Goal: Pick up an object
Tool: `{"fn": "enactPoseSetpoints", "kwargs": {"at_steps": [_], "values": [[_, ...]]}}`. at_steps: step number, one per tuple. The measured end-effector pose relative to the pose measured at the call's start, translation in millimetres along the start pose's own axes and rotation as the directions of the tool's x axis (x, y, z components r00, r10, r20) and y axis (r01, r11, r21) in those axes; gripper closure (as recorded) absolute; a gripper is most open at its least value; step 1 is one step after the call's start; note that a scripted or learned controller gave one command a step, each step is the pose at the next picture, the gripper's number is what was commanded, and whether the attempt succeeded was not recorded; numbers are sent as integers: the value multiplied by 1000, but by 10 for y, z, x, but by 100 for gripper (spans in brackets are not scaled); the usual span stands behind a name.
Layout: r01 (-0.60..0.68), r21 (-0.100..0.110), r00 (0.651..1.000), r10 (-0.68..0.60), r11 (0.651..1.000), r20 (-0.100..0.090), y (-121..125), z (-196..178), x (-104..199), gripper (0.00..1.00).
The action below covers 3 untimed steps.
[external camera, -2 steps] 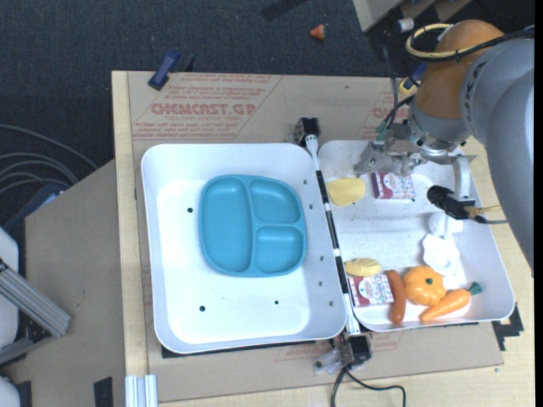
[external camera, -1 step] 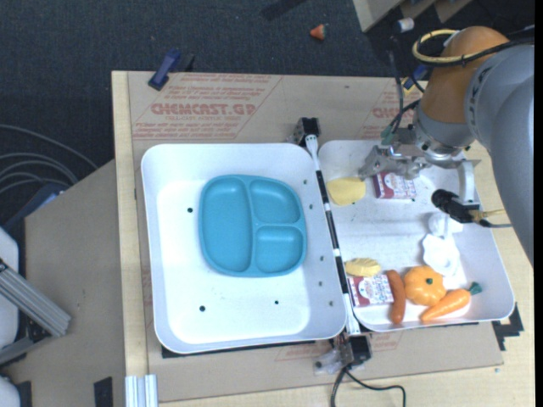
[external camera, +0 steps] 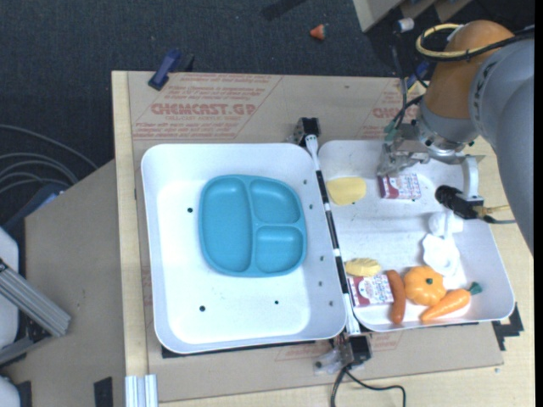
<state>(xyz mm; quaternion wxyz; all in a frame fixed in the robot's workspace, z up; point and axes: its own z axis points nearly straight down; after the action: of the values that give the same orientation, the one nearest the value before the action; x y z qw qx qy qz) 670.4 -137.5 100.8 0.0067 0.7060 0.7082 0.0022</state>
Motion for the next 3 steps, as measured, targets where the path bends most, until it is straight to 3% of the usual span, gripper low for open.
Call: {"fn": "enactPoseSetpoints", "kwargs": {"at_steps": [1,2,3], "values": [[0,1,1000,0,1000,0,-2,2,0,0],[-2,4,1000,2,1000,-4,-14,118,-121,0],[-1,-2,1000,1,1000,-1,3,-4,-129,100]]}}
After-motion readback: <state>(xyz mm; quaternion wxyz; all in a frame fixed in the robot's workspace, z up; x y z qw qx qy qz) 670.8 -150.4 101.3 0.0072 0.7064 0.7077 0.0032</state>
